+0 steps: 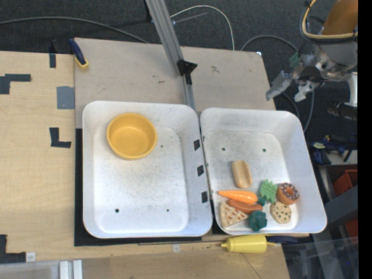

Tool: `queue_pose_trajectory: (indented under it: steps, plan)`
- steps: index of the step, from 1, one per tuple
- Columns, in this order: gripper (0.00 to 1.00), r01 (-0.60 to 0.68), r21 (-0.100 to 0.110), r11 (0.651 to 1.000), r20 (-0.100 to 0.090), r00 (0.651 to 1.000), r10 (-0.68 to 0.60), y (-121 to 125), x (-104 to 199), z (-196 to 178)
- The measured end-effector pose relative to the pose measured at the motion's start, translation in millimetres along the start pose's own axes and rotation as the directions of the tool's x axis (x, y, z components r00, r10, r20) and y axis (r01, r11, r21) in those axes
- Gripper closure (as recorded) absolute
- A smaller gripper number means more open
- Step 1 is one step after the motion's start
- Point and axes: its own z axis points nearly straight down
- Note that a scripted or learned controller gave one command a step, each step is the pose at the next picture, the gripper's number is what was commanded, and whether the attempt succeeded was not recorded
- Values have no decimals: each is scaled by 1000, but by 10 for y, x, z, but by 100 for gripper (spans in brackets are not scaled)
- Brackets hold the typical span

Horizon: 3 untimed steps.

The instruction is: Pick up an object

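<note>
My pincer [289, 87] hangs spread apart, gripping nothing, above the bench beyond the right bin [290, 122]. The toy foods, among them a carrot [237, 196], sit in that bin's near corner.

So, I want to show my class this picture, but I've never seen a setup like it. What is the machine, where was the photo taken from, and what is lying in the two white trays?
The photo comes from one fixed camera above the bench, looking down at a slant. The robot arm reaches in from the upper right; its hand hangs outside the trays, above the bench's edge, with nothing seen in it. The left bin holds a yellow bowl. The right bin holds toy food clustered at its near end: a bread roll, a carrot, a pizza slice, broccoli, a cookie and a doughnut. A yellow bottle lies on the bench, just in front of that bin.
</note>
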Motion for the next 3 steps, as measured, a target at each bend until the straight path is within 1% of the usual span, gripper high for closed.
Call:
queue_pose_trajectory:
  steps: [1, 2, 3]
  plan:
    - [0, 0, 0, 1000, 0, 1000, 0, 0, -1, 0]
    - [0, 0, 3, 1000, 0, 1000, 0, 32, 6, 442]
    - [0, -1, 7, 1000, -1, 1000, 1, 13, -11, 1091]
